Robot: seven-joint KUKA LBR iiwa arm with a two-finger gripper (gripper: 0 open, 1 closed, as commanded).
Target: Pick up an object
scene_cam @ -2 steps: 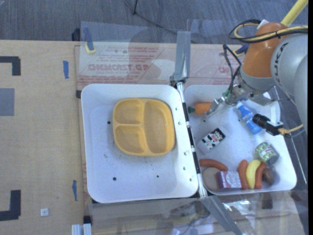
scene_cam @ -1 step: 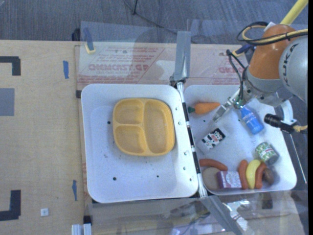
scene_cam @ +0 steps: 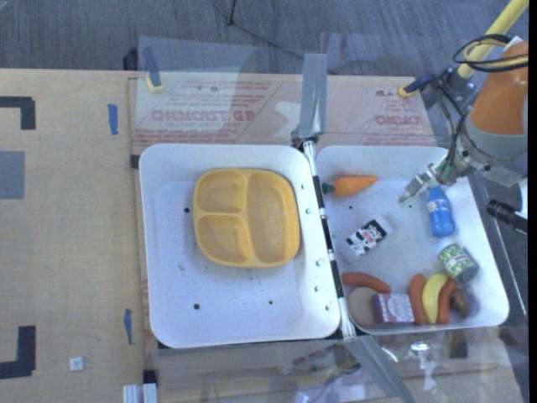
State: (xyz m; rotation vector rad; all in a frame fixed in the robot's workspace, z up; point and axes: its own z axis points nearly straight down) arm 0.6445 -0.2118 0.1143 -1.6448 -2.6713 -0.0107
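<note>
A fixed overhead view shows a wooden bench point(scene_cam: 67, 250) carrying two shallow white bins side by side. The left bin point(scene_cam: 168, 309) holds one yellow divided plate point(scene_cam: 246, 217) with three compartments. The right bin point(scene_cam: 394, 225) holds the loose objects for the pick. The grey and orange arm point(scene_cam: 499, 116) reaches in from the right, and its end effector point(scene_cam: 424, 183) hangs over the upper right part of the right bin, its two thin fingers slightly apart with nothing between them. Just beside it, to the right and slightly lower, lies one small blue bottle point(scene_cam: 439, 211), the nearest candidate; whether the fingers touch it cannot be told. To grasp it well, the end effector should probably shift onto the bottle's middle, straddle its narrow width, then descend fully before closing, since a hold near the cap could slip. Counted, the right bin contains one orange carrot point(scene_cam: 352, 185) near the top left, one black and white milk carton point(scene_cam: 369, 235) in the middle, one green can point(scene_cam: 456, 261) at the right, one red sausage point(scene_cam: 366, 281), and, crowded along the bottom edge, one maroon box point(scene_cam: 392, 308), one orange-red sausage point(scene_cam: 418, 297), one yellow banana point(scene_cam: 433, 295) and one further reddish piece point(scene_cam: 449, 299), too cluttered for an easy pick.
</note>
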